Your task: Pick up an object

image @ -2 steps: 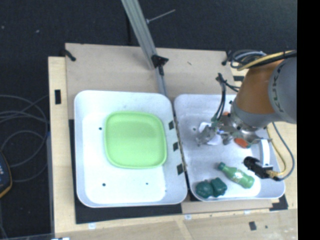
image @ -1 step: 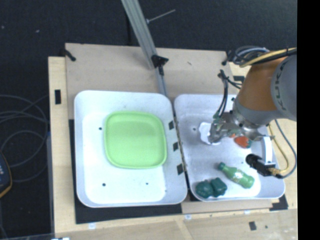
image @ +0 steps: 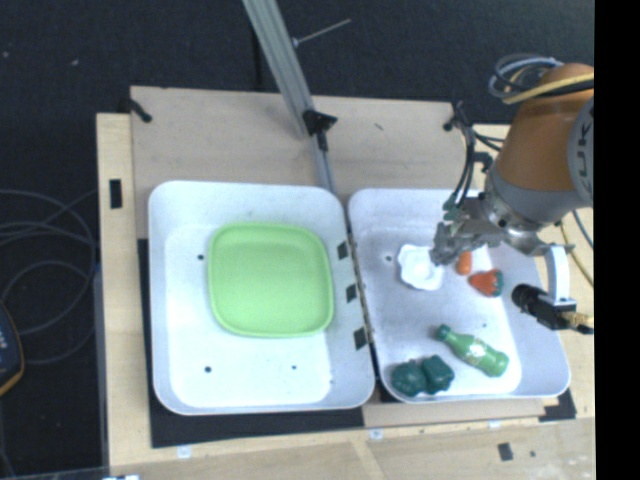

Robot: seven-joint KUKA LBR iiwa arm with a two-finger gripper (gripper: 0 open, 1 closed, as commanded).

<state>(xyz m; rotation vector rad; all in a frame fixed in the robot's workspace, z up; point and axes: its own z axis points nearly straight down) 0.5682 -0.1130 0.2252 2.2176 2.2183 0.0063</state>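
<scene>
My gripper [image: 443,252] hangs low over the right bin [image: 392,212], at the right edge of a white lumpy object [image: 417,268]. Just right of the gripper lies an orange and red object [image: 483,280], partly hidden by the wrist. A green bottle with a white label [image: 472,351] lies on its side toward the bin's front. A dark green blocky object [image: 422,376] sits at the front edge, left of the bottle. Nothing shows between the gripper and the white object that tells whether it is held.
The left bin [image: 180,218] holds a light green square plate [image: 270,279] in its middle. A grey metal pole [image: 283,53] slants up from between the bins at the back. The arm's orange band [image: 545,133] stands over the right bin's far right corner.
</scene>
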